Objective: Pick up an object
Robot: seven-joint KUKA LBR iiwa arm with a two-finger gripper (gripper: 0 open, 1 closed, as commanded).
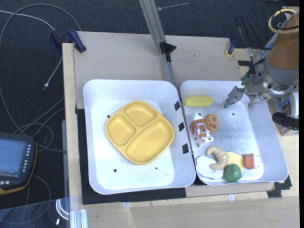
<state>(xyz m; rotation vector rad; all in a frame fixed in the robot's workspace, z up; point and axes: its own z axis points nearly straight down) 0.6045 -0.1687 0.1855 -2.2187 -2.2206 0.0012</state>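
My gripper [243, 99] hangs over the far right part of the right bin [266, 132], its two grey fingers [232, 98] spread open with nothing between them. To its left a yellow corn cob [199, 101] lies near the bin's far edge. Below that sit a brown pretzel [212, 122] and a small orange-and-white toy house [201, 131]. At the bin's near edge a tan croissant [217, 156], a green ball [232, 173], a yellow piece [234, 159] and an orange-red piece [250, 161] crowd together on a white dish [205, 169].
The left bin [95, 127] holds a yellow divided plate [139, 132]. A metal pole [154, 27] rises behind the seam between the bins. Blue clamps [76, 40] sit at the bench's far corners. A teach pendant [14, 161] lies off the bench at left.
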